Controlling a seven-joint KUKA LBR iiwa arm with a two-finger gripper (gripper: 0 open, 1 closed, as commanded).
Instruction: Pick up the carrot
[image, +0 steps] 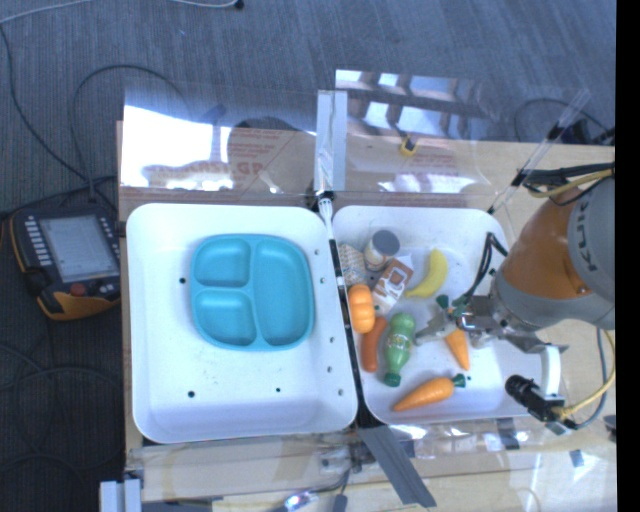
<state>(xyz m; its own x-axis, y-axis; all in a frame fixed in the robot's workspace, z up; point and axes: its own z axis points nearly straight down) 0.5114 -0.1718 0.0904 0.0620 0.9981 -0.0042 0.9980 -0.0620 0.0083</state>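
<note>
Orange is everywhere in the right bin (480, 225), and that is the trouble. In the camera view the claw (452, 325) sits low over the right half of that bin, with a small carrot (458, 349) directly under its tip; whether the carrot is pinched between the fingers or merely lying beneath them I cannot tell, nor how wide the claw stands. A second, larger carrot (424, 393) lies near the front wall, just beside the green bottle (397, 346). A third carrot-like piece (371, 345) lies along the left wall below a small orange fruit (361, 308).

The risks, as I judge them: a lift may come up bare if the small carrot is only touched at its tapered end, since it could slip sideways. The bottle is close on the left and may be knocked or dragged. The banana (432, 274), can (383, 243) and carton (393, 281) farther back look safe. The left bin (150, 400), holding a blue plate (250, 290), is well apart
</note>
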